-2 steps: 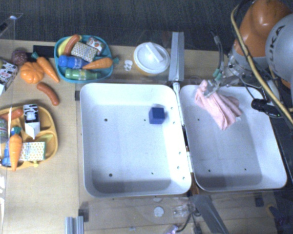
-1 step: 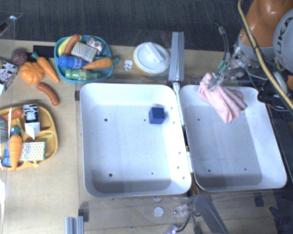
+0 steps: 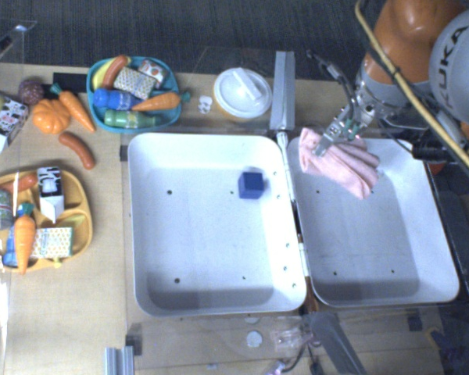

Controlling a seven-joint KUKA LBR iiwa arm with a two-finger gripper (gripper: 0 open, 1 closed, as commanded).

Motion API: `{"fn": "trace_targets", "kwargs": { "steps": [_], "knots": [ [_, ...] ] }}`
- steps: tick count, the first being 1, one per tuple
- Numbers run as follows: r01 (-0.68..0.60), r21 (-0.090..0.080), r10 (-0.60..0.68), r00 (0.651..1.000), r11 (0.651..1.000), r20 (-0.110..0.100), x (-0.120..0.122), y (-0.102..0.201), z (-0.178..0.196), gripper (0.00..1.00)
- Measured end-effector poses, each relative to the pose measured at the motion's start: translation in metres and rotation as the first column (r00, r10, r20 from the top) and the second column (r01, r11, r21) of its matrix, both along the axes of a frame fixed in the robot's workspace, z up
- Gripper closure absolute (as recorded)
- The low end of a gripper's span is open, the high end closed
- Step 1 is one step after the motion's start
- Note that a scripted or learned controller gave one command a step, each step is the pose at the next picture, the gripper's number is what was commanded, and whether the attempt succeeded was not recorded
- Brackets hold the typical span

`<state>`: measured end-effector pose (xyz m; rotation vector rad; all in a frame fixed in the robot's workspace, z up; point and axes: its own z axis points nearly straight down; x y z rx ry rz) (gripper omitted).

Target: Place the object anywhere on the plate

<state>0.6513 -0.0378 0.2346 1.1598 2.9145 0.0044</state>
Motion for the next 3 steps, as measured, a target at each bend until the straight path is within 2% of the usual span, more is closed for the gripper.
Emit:
{"fn": "trace_targets", "kwargs": {
  "steps": [1,2,3],
  "knots": [
    [-0.393,-0.001,0.393,0.920,0.920,-0.001,-0.013,0.048,-0.009,1.00],
    [-0.686,-0.002,0.686,0.727,0.727,-0.001,-0.033,0.091,-0.018,1.00],
    [-0.689,-0.002,0.689,0.725,0.725,0.000,-0.058,0.136,-0.012,1.00]
  ]
}}
